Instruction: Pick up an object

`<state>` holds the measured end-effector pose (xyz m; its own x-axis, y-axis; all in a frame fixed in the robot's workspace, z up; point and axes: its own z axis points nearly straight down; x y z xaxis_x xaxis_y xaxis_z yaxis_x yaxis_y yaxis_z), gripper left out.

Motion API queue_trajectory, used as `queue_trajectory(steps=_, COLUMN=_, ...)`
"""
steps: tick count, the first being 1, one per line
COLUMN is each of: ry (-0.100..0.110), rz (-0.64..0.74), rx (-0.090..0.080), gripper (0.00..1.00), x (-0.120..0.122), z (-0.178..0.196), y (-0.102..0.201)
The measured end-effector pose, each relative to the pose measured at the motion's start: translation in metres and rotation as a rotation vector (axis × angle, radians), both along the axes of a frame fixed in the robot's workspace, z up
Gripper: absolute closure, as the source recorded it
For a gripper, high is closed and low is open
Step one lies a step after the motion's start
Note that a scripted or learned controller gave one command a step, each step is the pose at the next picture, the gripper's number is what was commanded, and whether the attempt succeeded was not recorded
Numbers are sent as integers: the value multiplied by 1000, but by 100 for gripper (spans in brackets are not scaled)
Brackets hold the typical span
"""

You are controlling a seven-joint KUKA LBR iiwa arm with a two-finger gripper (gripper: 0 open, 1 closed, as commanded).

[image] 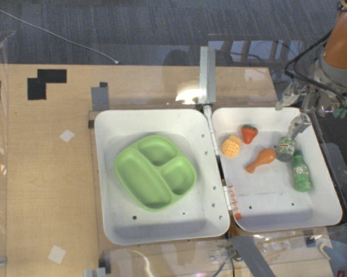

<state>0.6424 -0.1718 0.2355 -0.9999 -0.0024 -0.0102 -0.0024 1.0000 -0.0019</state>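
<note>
The right bin (pixel 320 212) holds a red strawberry (pixel 249 133), a yellow corn cob (pixel 232 145), an orange chicken drumstick (pixel 260 159), a small grey-green can (pixel 286 149) and a green bottle (pixel 301 172) lying on its side. My gripper (pixel 293 114) hangs over the bin's back right corner, just above and behind the can. It is open, with nothing between its fingers. One fingertip (pixel 300 125) points down toward the can.
The left bin (pixel 114 224) holds a green divided plate (pixel 156 171). A metal divider (pixel 207 76) rises between the bins at the back. Cables (pixel 299 60) run along the arm at the upper right.
</note>
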Motion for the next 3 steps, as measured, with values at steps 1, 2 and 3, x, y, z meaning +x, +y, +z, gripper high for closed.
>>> queue_trajectory(steps=1, ry=9, rz=-485, rx=5, gripper=0, x=23, z=-128, y=24)
queue_trajectory(steps=2, ry=-1, rz=-861, rx=11, gripper=0, x=-45, z=-146, y=72)
queue_trajectory(steps=3, ry=-18, rz=-854, rx=13, gripper=100, x=-40, z=-131, y=72)
